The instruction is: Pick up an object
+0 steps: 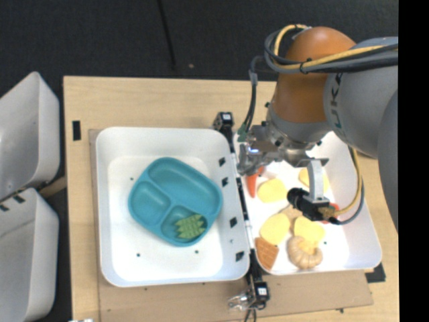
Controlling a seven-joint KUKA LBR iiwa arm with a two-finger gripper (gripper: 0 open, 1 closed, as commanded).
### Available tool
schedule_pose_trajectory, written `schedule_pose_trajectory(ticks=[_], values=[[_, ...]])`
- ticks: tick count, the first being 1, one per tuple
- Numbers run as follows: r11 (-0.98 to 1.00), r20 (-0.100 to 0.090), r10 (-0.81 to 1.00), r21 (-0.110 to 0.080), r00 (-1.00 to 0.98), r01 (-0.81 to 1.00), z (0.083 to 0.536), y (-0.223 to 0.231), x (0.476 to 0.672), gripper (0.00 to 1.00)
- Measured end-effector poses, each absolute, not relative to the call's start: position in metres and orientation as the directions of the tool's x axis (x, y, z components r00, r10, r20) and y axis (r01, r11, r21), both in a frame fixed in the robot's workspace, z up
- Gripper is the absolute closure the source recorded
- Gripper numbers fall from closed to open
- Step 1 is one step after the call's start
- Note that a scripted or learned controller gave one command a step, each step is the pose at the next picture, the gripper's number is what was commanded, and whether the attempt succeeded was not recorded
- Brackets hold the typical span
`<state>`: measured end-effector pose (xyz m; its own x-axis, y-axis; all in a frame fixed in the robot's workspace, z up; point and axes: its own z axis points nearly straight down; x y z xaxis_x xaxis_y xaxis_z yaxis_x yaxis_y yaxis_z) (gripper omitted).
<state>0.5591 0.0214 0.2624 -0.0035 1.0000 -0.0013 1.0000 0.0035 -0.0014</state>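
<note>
- In the left bin (114,260), a shallow white tub of smooth plastic, we see a teal divided plate (173,196), glossy and rigid, with rounded compartments.
- In the plate's lower-right compartment sits a small green toy (190,227), bumpy and leafy in texture. It looks light and stiff to us, though its low profile inside the compartment wall would make it awkward to pinch.
- Along the divider between the bins, an orange carrot-like piece (252,184) lies in the right bin (358,247), just beside its left wall and directly under the gripper (258,154). We judge it the nearest candidate for a pick: slim, tapered, probably hard plastic, light and a little slippery, best taken across its thicker middle.
- We cannot tell how the gripper is set; its metal hardware hides the tips from this angle.
- Further right lie three pale yellow discs (271,190), flat and smooth, like chips or slices; we expect them to be hard to get under and prone to sliding.
- Near the bin's front edge are a ridged tan croissant shape (303,252) and an orange waffle-textured wedge (266,253). Both seem light and rigid, the croissant offering chunky sides for a firm hold.
</note>
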Motion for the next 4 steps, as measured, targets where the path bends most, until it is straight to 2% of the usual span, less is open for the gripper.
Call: schedule_pose_trajectory(ticks=[1,3,4], values=[[0.006,0.002,1.0,0.001,-0.006,1.0,0.283,0.054,0.537,1.0],[0.015,-0.001,1.0,0.001,-0.015,1.0,0.302,0.051,0.539,1.0],[0.004,0.001,1.0,0.005,-0.004,1.0,0.354,0.045,0.491,1.0]])
